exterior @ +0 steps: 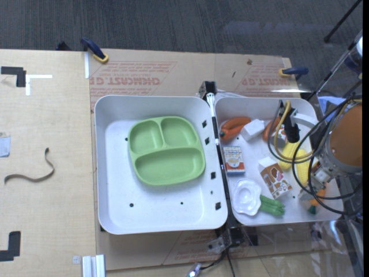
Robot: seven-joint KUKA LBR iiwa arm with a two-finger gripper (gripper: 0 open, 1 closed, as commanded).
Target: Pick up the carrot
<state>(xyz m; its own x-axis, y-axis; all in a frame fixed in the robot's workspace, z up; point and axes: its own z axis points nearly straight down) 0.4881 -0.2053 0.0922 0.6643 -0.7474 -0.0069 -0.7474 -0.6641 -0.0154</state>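
Arm point(346, 143) leans over the right bin point(300, 212) beside the carrot point(233, 126); hand state unclear.

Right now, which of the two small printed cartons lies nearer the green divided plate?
The orange-and-white carton beside the bin divider; the brown-and-white carton lies farther right.

Carrot point(233, 127) lies in right bin point(253, 101) (top-left corner) — untouched.

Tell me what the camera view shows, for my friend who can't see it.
An orange carrot lies at the top left of the right white bin, among small boxes and toy food, with the robot arm at the bin's right side. The left bin holds a green divided plate.
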